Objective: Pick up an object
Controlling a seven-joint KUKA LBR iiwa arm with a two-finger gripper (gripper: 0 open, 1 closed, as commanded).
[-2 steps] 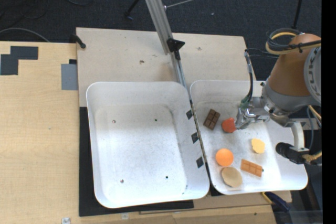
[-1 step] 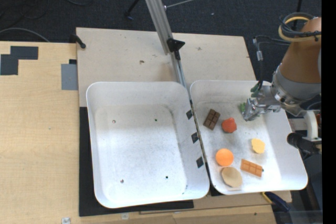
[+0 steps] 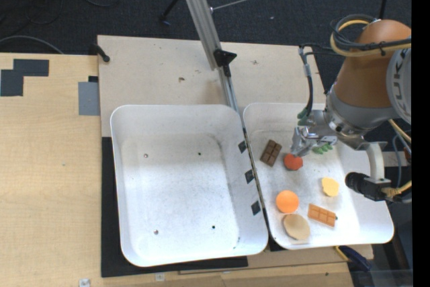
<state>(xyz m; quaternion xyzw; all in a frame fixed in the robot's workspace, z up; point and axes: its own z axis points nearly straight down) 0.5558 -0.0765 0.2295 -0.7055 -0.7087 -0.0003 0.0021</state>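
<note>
In the right bin [image 3: 366, 228] lie several small objects: a brown chocolate-like block [image 3: 271, 152], a red round piece [image 3: 293, 162], an orange ball [image 3: 287, 201], a yellow piece [image 3: 330, 187], an orange waffle-like bar [image 3: 322, 215] and a tan oval piece [image 3: 296, 227]. A green thing [image 3: 324, 146] peeks out beside the gripper. The gripper [image 3: 299, 148] hangs low over the bin, right above the red piece and close to touching it. Nothing visibly sits between its tips.
The left bin [image 3: 176, 185] lies beside the right one, with black clips along their shared wall. A slanted aluminium post [image 3: 201, 17] rises behind the bins. The arm's grey and orange body [image 3: 366, 77] covers the right bin's far right corner.
</note>
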